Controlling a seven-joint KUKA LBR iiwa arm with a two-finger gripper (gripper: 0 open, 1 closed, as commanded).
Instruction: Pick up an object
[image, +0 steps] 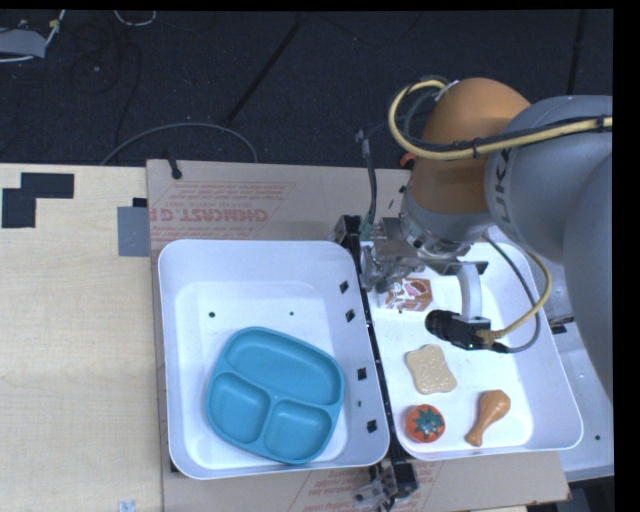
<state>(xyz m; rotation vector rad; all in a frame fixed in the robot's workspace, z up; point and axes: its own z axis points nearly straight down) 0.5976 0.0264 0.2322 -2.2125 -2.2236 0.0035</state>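
My gripper (392, 268) hangs low over the far left corner of the right bin (555, 400), close to the divider between the bins. Just below and to its right lies a small red-and-white toy food piece (412, 294), partly hidden by the gripper body. Whether the gripper touches it I cannot tell. Further forward in the same bin lie a tan bread slice (431, 369), a red tomato (424, 423) and a brown chicken drumstick (488, 414).
The left bin (185, 300) holds a blue divided plate (275, 393). The arm's wrist, with its orange band (470, 120), and yellow cables cover the far right of the right bin. A black fitting (455, 328) on a cable hangs over the bin's middle.
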